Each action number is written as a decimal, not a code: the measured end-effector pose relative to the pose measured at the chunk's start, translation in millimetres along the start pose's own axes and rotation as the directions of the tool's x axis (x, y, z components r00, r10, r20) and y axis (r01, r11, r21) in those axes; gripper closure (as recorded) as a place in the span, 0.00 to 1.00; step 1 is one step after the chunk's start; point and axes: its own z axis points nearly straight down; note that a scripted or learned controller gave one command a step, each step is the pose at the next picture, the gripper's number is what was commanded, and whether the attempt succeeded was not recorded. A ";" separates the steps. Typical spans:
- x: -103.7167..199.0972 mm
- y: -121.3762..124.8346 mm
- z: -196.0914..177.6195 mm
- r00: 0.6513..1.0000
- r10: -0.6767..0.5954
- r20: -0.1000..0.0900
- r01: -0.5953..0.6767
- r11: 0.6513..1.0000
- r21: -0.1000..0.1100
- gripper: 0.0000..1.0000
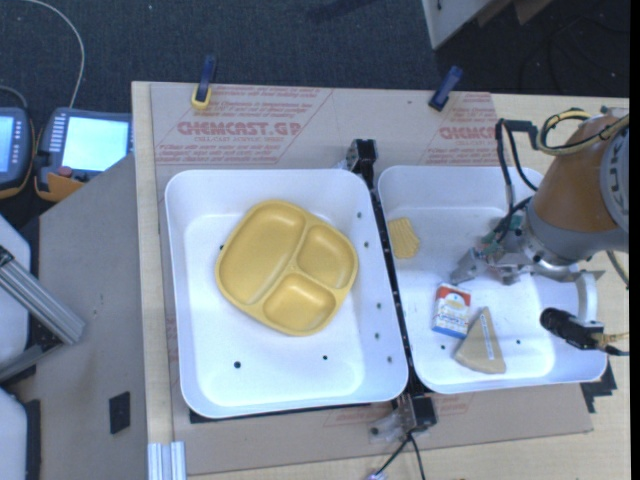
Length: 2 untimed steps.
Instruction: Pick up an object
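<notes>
In the left bin (pixel 190 268) you have a yellow divided tray (pixel 287 266) filling the middle; open floor runs along the bin's near edge and its left wall. In the right bin (pixel 430 183), a small yellow piece (pixel 403 237) lies close to the wall shared with the left bin, and a small carton (pixel 452 310) and a tan wedge (pixel 483 344) sit just beside each other near the front edge. The arm (pixel 580 193) overhangs that bin's right side, with the tool (pixel 492 260) low over its middle. The far-left corner of it is open.

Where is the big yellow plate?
The yellow plate lies in the left bin, near its middle, across the divider from the small yellow piece.
</notes>
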 end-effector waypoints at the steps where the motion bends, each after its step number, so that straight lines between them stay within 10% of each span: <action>1: -0.3 1.2 -12.6 1.000 0.000 0.002 0.000 1.000 -0.006 1.00; 2: 9.6 2.6 -69.5 1.000 -0.002 0.004 0.002 1.000 -0.011 1.00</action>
